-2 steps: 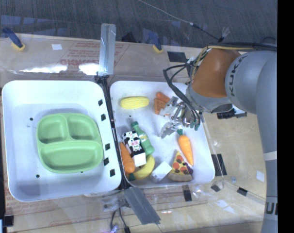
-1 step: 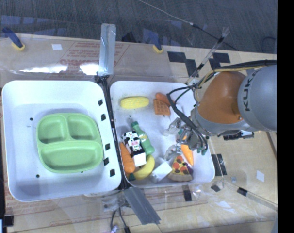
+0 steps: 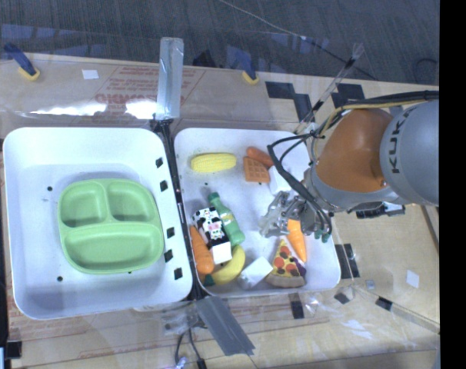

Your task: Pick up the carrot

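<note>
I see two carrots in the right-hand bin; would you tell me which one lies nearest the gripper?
The carrot right at the gripper, above the pizza slice. The other carrot lies across the bin, by its left wall.

The claw (image 3: 283, 217) is small and blurred above the right bin (image 3: 325, 264), so its fingers cannot be told apart. The top of the carrot (image 3: 296, 241) is hidden under the claw. The arm (image 3: 387, 156) is cut off by the right edge. The label on the small carton (image 3: 215, 231) near the left wall of the right bin is too small to read.
</note>
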`<state>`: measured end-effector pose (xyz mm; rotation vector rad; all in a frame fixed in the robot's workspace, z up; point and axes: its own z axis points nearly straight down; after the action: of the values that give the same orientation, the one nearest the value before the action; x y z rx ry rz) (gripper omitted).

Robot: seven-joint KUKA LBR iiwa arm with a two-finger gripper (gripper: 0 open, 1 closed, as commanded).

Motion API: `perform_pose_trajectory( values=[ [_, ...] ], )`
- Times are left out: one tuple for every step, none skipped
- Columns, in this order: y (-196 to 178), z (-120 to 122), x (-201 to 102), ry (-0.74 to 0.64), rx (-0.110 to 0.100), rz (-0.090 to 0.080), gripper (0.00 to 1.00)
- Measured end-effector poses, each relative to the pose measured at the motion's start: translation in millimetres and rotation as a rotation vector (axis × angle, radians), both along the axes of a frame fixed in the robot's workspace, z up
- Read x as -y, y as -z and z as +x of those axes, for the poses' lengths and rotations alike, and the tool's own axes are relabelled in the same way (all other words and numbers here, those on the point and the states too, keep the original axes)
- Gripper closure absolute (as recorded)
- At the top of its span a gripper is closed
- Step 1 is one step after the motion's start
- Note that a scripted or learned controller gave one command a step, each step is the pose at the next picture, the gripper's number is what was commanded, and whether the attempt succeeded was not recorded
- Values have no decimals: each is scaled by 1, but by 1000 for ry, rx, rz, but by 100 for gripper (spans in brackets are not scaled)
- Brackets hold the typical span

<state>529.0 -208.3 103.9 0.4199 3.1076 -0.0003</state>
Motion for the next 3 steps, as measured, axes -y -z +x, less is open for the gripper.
perform_pose_trajectory(
  values=[
    [0,0,0,-1,0,0,0],
    [12,-51,1,-139,-5,1,0],
    [1,-49,0,-145,-2,0,100]
  ],
)
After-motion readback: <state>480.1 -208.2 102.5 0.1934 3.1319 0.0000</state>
